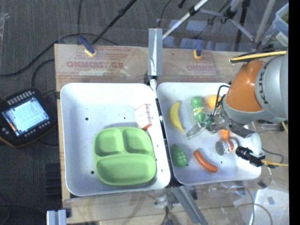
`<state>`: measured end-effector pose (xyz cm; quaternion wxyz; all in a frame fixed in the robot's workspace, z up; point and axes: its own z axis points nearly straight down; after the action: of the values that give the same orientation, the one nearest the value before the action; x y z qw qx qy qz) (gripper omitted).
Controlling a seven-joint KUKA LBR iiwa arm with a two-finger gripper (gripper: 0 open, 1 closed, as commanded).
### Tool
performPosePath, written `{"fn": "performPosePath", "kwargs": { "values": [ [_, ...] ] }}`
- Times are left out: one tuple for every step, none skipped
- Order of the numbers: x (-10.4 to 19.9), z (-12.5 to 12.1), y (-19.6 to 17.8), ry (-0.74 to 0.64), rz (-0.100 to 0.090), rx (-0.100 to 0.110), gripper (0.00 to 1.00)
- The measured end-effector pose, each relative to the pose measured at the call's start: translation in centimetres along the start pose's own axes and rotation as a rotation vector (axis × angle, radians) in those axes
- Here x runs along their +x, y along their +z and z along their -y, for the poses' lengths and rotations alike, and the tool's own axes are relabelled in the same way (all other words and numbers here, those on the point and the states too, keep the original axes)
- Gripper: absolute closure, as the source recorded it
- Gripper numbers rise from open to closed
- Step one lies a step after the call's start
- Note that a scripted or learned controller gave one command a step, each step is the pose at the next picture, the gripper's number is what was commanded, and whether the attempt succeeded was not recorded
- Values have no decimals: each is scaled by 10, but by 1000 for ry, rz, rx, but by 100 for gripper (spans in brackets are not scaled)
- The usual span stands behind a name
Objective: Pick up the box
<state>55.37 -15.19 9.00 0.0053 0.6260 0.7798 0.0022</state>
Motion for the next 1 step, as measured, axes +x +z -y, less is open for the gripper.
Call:
{"fn": "performPosePath", "kwargs": {
  "values": [
    [-11, 73, -89, 10, -6, 14, 0]
  ]
}}
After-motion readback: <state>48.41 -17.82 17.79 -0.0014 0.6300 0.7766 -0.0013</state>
